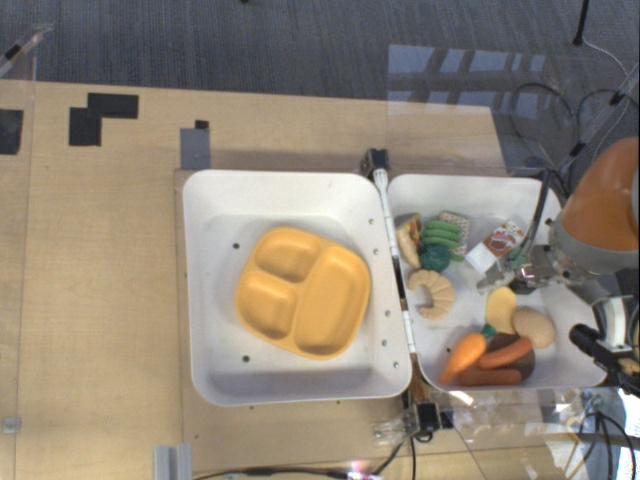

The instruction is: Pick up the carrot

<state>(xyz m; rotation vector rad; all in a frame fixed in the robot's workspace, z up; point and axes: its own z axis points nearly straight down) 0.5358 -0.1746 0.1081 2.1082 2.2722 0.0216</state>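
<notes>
Two white bins sit side by side on the table (100, 298). Within the left bin (210, 368) lies a yellow divided plate (303, 292), tilted so that its large compartment faces four o'clock. The right bin (530, 193) holds a heap of toy foods. The carrot (466, 355) lies toward six o'clock in this bin, orange, with its thin end pointing to seven o'clock and a dark green top at its one o'clock end. Just beside it at three o'clock lies a second orange, carrot-like piece (508, 352), and under both is a dark reddish sausage shape (495, 376). A yellow lemon-like piece (501, 309) stands at twelve o'clock from the carrot, touching a tan egg-shaped thing (533, 328). A croissant (434, 293) lies at ten o'clock from the carrot, with green items (441, 234) beyond it.

The arm's orange band (605, 203) shows at three o'clock in the frame. The hand (503, 276) reaches over the bin near the lemon-like piece, well apart from the carrot; whether its fingers are spread or pressed together I cannot tell.
</notes>
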